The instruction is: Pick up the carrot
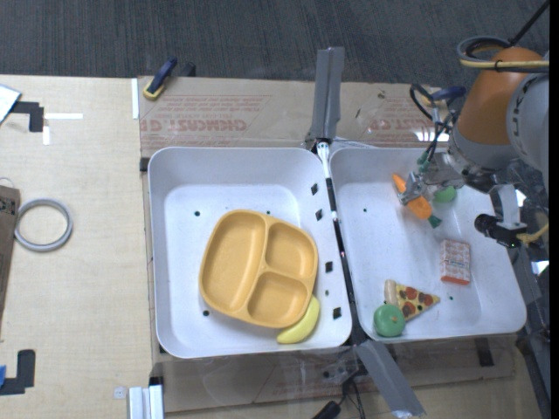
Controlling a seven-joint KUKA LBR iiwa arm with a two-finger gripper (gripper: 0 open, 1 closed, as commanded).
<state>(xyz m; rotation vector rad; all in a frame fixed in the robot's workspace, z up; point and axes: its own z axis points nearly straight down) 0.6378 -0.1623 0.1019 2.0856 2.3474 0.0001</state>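
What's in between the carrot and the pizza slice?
In the camera view, mostly bare white bin floor lies between the carrot and the pizza slice. A pink-and-white packet sits off to the right of that stretch.

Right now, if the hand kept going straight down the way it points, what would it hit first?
Most likely the carrot, which lies right at the tips of the hand, with the right bin floor under it. Depth from this slanted view is uncertain.

faint red print on cardboard (227, 116), unreadable
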